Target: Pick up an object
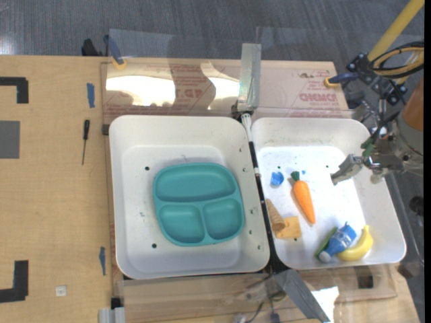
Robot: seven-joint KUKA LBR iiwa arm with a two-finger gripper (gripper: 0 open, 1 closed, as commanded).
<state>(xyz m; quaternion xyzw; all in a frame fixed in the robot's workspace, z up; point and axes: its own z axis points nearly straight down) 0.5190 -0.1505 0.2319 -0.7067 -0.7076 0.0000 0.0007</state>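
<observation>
While the gripper (347, 169) hovers in the right bin (397, 251), fingers spread and holding nothing, no pick is made; the carrot (304, 199) lies nearest, at its 8 o'clock.

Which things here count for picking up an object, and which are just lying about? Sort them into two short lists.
For the job:
- tool, above the right bin
- carrot
- banana
- blue bottle
- small blue piece
- tan wedge

Lying about:
- teal divided plate in the left bin
- screwdriver on the bench
</observation>
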